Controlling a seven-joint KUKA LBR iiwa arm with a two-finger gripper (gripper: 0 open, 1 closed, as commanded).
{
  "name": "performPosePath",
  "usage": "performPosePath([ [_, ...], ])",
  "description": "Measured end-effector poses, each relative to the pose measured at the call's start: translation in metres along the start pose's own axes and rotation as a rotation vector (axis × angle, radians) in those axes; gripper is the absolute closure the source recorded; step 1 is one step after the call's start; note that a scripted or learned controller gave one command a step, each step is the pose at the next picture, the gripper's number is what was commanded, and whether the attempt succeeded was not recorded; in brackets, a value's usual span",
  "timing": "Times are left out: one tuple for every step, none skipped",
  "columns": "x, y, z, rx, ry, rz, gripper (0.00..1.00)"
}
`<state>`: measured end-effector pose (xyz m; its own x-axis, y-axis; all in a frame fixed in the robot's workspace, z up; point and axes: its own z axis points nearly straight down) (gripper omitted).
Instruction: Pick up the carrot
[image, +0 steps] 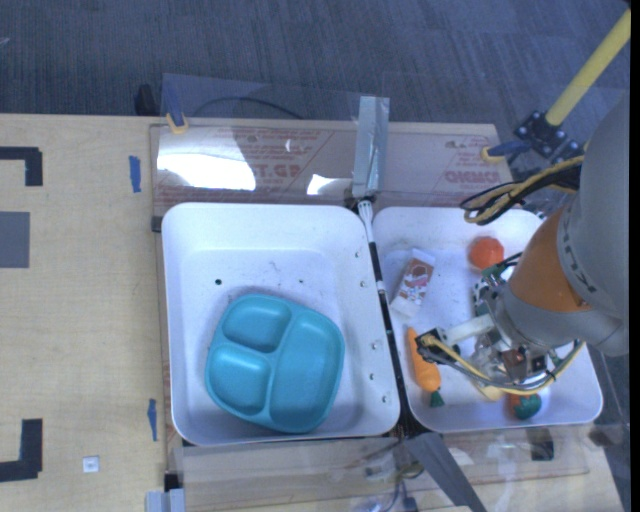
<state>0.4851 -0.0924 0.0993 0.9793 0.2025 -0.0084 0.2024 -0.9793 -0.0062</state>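
No legible text anywhere.

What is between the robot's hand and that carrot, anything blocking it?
Nothing visible blocks it. The carrot lies at the left side of the right bin, and the gripper hangs just to its right. A yellow cable loops close to the carrot, while the small packet lies farther back.

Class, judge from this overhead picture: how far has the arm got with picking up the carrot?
Done: the arm has reached into the right bin, and its claw hangs low over the toys. In hand: nothing clearly; the carrot lies on the bin floor by the divider, just left of the claw, with wires partly across it. Left: closing on the carrot and lifting it. The blue tray sits in the left bin.
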Motion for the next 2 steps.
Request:
performPosePath([
  [0.004, 0.044, -0.108, -0.007, 0.012, 0.003, 1.00],
  [0.130, 0.061, -0.013, -0.014, 0.032, -0.020, 1.00],
])
